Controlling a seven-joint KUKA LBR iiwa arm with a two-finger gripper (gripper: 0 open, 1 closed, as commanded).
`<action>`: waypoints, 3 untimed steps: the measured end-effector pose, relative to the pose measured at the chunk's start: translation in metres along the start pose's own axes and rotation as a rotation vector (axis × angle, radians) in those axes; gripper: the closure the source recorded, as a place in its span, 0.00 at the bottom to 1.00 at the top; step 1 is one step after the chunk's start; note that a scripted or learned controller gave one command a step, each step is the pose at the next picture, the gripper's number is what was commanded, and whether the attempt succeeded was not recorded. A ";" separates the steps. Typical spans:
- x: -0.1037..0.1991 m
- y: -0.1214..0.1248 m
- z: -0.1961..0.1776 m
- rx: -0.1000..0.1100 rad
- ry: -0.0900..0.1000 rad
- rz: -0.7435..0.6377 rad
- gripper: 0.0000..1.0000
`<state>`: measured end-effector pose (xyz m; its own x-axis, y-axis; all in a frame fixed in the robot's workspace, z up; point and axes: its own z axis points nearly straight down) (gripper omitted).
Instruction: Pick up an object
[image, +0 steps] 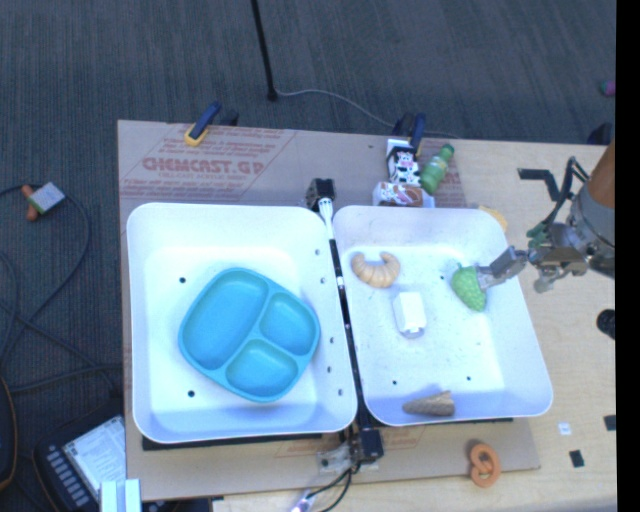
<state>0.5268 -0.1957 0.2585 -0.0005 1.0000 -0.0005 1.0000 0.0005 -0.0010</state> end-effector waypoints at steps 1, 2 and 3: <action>-0.009 0.031 0.162 -0.004 0.003 -0.002 0.00; 0.012 -0.003 0.170 -0.014 -0.007 0.002 0.00; 0.075 -0.001 0.170 -0.011 -0.004 0.001 0.00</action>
<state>0.5251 -0.1209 0.0880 0.0002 1.0000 -0.0046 0.9999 -0.0002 0.0101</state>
